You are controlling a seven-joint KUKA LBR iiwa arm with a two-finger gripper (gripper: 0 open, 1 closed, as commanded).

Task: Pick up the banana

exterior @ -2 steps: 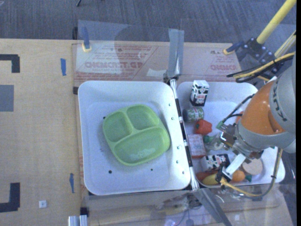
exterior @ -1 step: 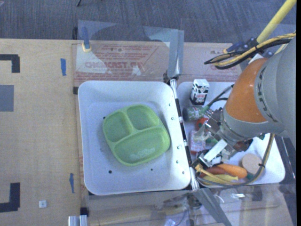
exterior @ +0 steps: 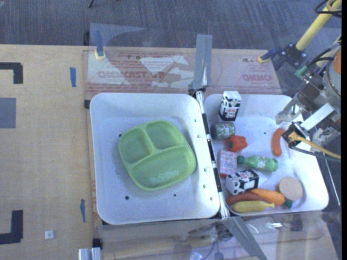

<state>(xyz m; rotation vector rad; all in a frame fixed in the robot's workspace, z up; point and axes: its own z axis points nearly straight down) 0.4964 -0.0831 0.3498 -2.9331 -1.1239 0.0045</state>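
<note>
Banana (exterior: 253,206) lies well apart from the end effector (exterior: 289,122) poised above.

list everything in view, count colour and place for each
plate: 1, green, divided, left bin
milk carton: 1, black and white, right bin, top left corner
can: 1, grey-green, below that carton
pepper-like item: 1, red, beside the can
sausage: 1, orange-red, right side
packet: 1, red and white, by the divider
bottle: 1, green, centre
spotted carton: 1, black and white, below the bottle
carrot: 1, orange, bottom
banana: 1, yellow, bottom edge, against the carrot
disc: 1, tan, bottom right
gripper: 1, grey, over the right bin's right side
</note>
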